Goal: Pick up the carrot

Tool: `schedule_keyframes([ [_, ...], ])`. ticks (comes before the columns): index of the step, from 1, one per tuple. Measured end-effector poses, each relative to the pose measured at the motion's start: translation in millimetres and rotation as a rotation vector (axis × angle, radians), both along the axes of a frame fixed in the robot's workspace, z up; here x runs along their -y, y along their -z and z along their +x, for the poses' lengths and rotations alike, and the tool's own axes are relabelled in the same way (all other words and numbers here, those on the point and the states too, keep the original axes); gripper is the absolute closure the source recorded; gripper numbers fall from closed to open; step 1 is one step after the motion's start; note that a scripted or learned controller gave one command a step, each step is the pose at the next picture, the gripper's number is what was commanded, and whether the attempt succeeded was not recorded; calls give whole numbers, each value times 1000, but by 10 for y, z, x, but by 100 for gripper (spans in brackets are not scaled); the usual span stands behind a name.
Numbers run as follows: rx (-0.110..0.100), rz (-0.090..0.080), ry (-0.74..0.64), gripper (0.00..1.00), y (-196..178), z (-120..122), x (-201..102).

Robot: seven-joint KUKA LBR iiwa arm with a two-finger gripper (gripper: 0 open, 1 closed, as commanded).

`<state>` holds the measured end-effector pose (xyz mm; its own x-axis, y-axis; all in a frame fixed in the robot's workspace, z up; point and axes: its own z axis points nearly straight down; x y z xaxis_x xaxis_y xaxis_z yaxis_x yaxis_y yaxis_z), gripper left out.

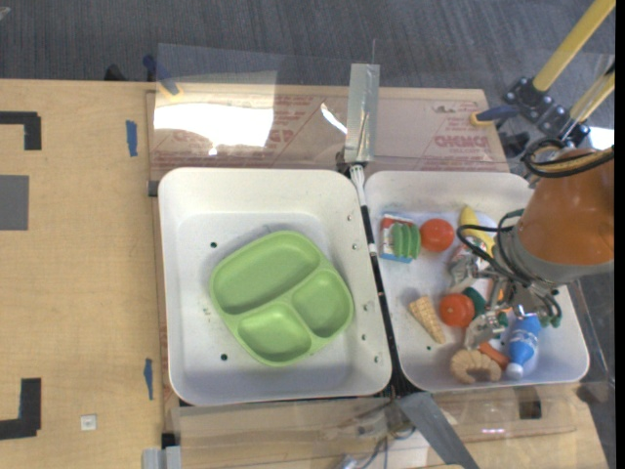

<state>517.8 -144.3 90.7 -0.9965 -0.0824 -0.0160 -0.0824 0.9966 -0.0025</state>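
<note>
**Arm low over the toy-filled right bin**

Two white bins sit side by side on the bench. The left bin [186, 213] holds a green divided plate [281, 296] lying near its middle, turned at an angle to the bin's walls.

The right bin [576, 360] carries a scatter of toy food. Near its left wall lies a small packet [398, 239] in red, white and green, with a red tomato [437, 234] just beside it. A second red ball [455, 309] sits toward the middle, and a tan cone [426, 317] lies just left of it. By the bin's near edge rests a brown cookie-like piece [470, 364]; the small orange piece [493, 354] touching its right side is probably the carrot, though it is half hidden. A blue and white bottle [522, 348] lies beside that.

The arm comes in over the right bin's right side, and its gripper [488, 306] hangs low among the toys near the bin's middle. Cables and fittings clutter it, so I cannot tell how the pincer is set.
</note>
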Motion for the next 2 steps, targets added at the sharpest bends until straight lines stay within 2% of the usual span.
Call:
schedule_keyframes([
  [1,-5,-1,-150,0,23,1289,394],
  [2,-8,3,-285,0,18,780,745],
])
